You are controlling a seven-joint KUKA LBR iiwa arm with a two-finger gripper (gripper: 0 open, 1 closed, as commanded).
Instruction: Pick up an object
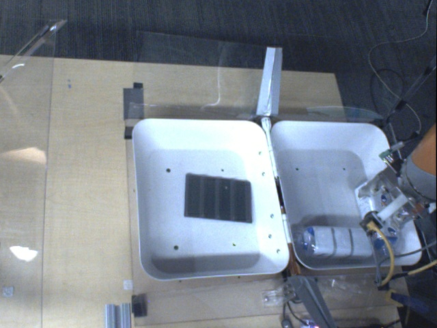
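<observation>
No text, brand, number or sign can be read anywhere. The pale cylindrical object (332, 242) lying in the bin just beside the end effector (382, 214) carries a bluish patch at its end farther from the end effector, but it is too blurred to show any letters.

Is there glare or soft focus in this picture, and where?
Camera view: bright glare patches lie on the clear sheet at left; the whole image is slightly soft, and the end effector over the right bin looks blurred, its details hard to read.
</observation>
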